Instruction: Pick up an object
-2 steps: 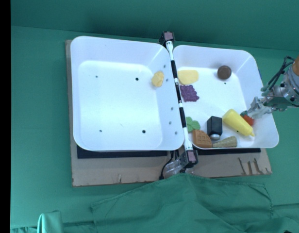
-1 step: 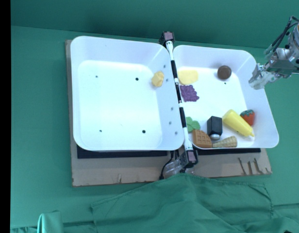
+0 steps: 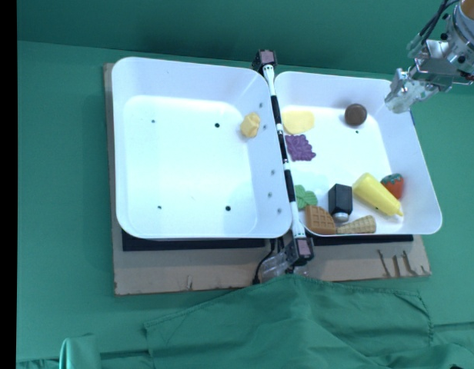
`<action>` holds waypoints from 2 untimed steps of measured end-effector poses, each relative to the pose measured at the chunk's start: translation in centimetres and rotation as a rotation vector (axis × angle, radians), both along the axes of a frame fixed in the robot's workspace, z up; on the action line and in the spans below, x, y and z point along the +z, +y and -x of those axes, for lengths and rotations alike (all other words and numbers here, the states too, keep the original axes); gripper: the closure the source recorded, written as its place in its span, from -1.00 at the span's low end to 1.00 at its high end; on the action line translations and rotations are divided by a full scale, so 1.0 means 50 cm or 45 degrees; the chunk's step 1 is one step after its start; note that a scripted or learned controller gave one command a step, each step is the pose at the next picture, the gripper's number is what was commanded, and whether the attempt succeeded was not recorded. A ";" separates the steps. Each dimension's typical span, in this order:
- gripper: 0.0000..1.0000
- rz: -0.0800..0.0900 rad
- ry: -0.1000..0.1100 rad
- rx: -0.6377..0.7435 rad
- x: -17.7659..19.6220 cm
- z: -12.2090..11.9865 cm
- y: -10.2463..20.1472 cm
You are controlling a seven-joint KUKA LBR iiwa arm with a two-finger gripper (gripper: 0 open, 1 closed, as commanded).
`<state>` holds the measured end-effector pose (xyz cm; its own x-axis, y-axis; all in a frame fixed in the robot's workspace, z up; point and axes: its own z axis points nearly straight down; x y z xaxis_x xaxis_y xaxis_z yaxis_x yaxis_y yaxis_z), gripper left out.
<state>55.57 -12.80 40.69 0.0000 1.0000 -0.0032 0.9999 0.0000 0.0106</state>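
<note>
**Camera view: two bins, ten toys, gripper above the far right corner**

Counted from above: two white bins side by side on a cardboard sheet [image 3: 145, 271] over green cloth [image 3: 60, 167]. One object in the left bin [image 3: 145, 79], nine in the right bin [image 3: 422, 206].

Left bin: a single small yellow lump [image 3: 251, 125], close to the right wall, toward the far side.

Right bin, far half: a pale yellow flat piece [image 3: 298, 121] near the dividing wall, with a purple grape bunch [image 3: 300, 147] just nearer than it; a brown round piece [image 3: 355, 114] well apart to the right.

Right bin, near half: a green leafy piece [image 3: 305, 197] against the left wall; a brown waffle [image 3: 320, 220] just nearer than that; a black block [image 3: 341, 199] standing beside the waffle; a tan cone [image 3: 357, 224] lying along the near wall; a yellow elongated piece [image 3: 377, 194] lying at a slant; a red strawberry [image 3: 392, 184] touching its far right side.

Gripper [image 3: 400, 97] raised over the far right corner of the right bin, above the rim, pointing down and leftward, reaching in from the upper right with the orange band at the frame's edge. Nothing visible between the fingers; width of the jaw gap impossible to tell from here. Nearest object: the brown round piece, apart to the left.
</note>
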 end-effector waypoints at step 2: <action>1.00 -0.006 0.013 -0.008 0.031 0.145 0.047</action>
